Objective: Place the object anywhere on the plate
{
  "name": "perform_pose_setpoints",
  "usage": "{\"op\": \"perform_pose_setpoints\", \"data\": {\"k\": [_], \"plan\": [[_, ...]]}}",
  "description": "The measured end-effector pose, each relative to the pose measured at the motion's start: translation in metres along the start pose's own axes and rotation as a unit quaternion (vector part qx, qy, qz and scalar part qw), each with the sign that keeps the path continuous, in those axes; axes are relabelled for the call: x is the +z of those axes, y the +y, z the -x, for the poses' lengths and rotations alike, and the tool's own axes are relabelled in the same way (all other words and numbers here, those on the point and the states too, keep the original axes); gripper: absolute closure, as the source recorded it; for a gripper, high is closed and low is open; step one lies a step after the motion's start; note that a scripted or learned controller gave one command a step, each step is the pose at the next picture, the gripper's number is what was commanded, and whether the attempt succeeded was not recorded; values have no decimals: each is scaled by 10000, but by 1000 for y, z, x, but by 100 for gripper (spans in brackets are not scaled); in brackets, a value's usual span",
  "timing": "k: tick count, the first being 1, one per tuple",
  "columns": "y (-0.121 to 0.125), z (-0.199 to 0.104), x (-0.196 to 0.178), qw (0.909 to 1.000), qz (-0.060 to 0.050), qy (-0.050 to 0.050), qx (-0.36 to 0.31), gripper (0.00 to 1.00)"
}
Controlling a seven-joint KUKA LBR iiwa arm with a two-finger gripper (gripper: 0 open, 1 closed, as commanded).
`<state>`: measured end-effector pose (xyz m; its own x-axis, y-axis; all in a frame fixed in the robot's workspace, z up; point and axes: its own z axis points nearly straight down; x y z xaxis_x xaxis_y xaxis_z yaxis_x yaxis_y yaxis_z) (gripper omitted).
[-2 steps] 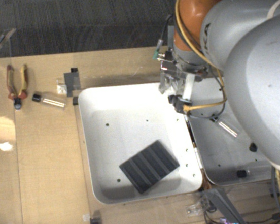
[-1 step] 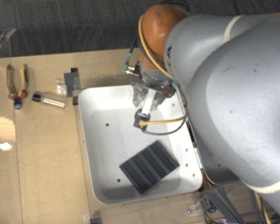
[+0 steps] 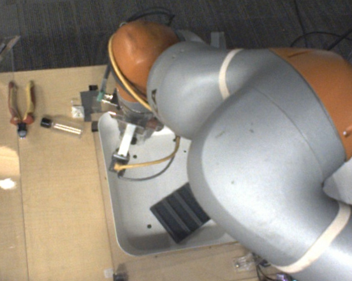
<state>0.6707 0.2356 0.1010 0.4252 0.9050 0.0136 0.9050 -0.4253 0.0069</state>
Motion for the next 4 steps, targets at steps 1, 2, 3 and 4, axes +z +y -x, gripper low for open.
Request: {"op": "perform_pose_setpoints", "data": {"k": [1,2,3,4], "plan": [[-1,-1,-83,9720,-28,-43,-2349,100],[-2,-3,-94,9714,-12,-34,-2376,100],[-2,-3,-94,9713,-14,-35,-2379,0],[5,15,4,9993,-29,-52,-362,0]]}}
